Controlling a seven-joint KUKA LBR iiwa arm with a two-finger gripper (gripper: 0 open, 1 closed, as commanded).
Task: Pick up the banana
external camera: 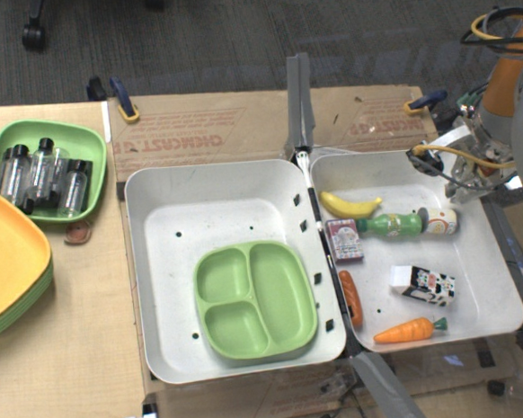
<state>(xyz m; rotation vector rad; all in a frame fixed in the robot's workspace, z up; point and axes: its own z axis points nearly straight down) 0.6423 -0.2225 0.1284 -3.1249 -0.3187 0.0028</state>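
On the desk (75,353), the right white bin (487,321) holds your curved yellow plastic banana (351,205). Probably light, stiff, slick: grip mid-curve. I cannot tell how the hand (462,179) is set.

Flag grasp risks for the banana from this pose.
The yellow curved banana lies close to the green plastic bottle and the small pink carton, so closing fingers may catch either. It also sits near the white bin's divider wall, limiting room on that side.
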